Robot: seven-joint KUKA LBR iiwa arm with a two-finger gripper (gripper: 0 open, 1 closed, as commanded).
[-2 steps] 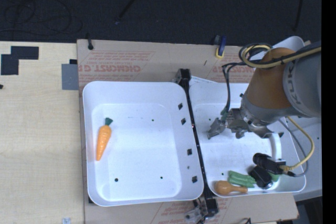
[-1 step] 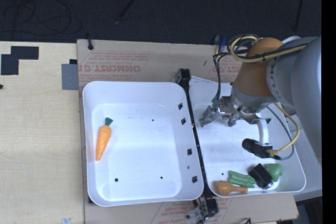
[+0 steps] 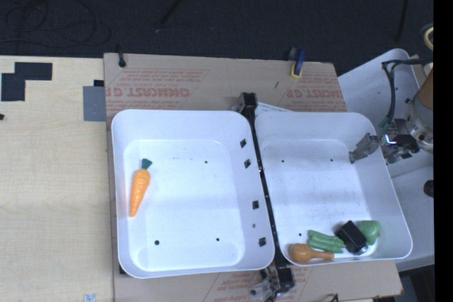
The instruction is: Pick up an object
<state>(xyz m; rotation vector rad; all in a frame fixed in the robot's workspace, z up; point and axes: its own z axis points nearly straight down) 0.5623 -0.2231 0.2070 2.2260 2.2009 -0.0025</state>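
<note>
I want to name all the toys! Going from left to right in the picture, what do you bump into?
Carrot → orange pear-shaped toy → green bean pod → black block → round green toy → gripper, higher up at the right bin's edge.

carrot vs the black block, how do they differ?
The carrot is orange, long and tapered; the black block is short and boxy. The carrot lies alone in the left bin; the block sits among other items in the right bin's near corner. Both lie apart from the gripper.
</note>
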